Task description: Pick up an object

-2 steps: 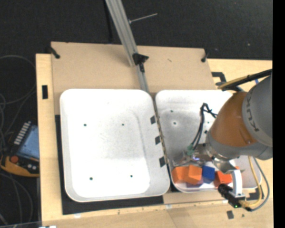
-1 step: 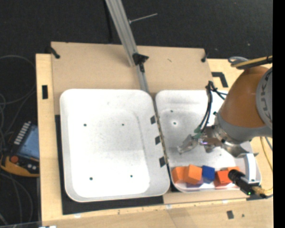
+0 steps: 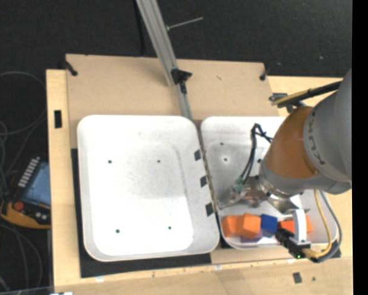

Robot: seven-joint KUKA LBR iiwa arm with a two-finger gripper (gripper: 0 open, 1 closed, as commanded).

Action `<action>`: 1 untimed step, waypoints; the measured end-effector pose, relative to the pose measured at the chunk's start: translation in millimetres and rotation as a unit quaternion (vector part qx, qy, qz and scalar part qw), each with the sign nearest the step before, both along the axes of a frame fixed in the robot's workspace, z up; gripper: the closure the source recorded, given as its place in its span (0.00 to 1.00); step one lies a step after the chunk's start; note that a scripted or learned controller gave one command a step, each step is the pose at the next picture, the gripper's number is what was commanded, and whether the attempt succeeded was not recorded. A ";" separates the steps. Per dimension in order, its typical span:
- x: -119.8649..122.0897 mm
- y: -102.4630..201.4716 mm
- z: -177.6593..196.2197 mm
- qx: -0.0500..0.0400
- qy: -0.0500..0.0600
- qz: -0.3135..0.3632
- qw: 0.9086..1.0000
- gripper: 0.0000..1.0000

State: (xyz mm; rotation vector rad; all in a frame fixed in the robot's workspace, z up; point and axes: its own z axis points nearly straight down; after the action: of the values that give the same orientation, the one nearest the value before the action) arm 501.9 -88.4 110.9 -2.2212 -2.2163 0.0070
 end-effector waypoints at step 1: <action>-18.3 1.8 -3.9 0.000 -0.002 0.000 1.000 0.00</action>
State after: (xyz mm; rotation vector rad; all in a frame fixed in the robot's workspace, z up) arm 483.6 -86.6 107.1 -2.2231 -2.2191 0.0017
